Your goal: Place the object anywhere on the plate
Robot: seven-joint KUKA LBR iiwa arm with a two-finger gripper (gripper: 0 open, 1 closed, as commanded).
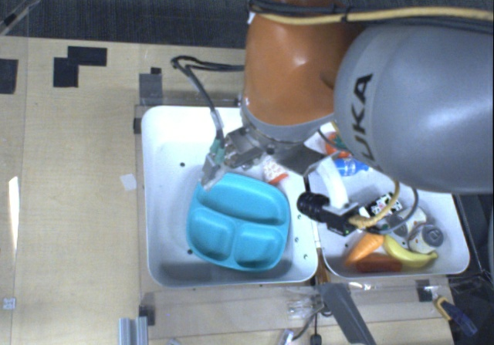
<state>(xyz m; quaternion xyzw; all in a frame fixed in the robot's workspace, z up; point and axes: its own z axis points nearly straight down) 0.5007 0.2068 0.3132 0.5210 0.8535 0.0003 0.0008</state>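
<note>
Hanging over the blue plate's far left corner in the left bin, gripper partly hidden under the wrist; grip state impossible to tell, nothing visibly pinched. Lay just below and right of the gripper, plate's long axis running left-right. Probably a short descent next.

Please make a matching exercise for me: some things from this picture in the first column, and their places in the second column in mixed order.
Things:
1. blue plastic plate with three compartments
2. yellow banana
3. orange carrot
4. gripper

Places:
a. in the right bin, along its near edge, right of the carrot
b. above the plate's far left corner
c. in the left bin
d. in the right bin, left of the banana

Pairs: 1-c, 2-a, 3-d, 4-b
</note>
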